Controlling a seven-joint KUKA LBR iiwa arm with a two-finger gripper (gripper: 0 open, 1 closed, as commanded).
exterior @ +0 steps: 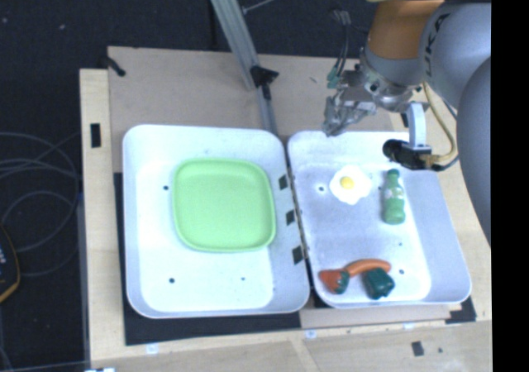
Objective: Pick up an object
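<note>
Fried-egg toy, white with a yellow yolk (350, 185), lies in the right white bin (438, 221), below the grey two-finger gripper (336, 124) at the bin's far rim; its fingertips are too small to judge. Beside the egg stands a green bottle (393, 197); an orange carrot (357, 270) and teal block (379, 283) lie nearer. A flat green plate (223, 204) fills the left bin (149, 221)
</note>
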